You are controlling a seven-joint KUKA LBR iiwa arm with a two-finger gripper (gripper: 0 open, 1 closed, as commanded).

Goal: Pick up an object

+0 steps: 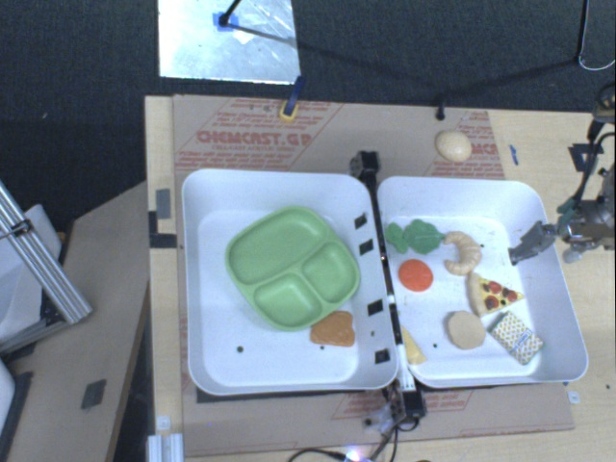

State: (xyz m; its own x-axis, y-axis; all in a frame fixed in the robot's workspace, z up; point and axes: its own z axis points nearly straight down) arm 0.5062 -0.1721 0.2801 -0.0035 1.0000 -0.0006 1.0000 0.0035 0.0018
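I saw the pincer (532, 243) hanging at three o'clock over the right bin (549, 258); how wide it stood, I couldn't tell. The croissant (464, 252) lay nearest, at its nine o'clock, untouched.

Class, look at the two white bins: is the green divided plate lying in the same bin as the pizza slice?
No: the green divided plate lies in the left bin, while the pizza slice lies in the right bin.
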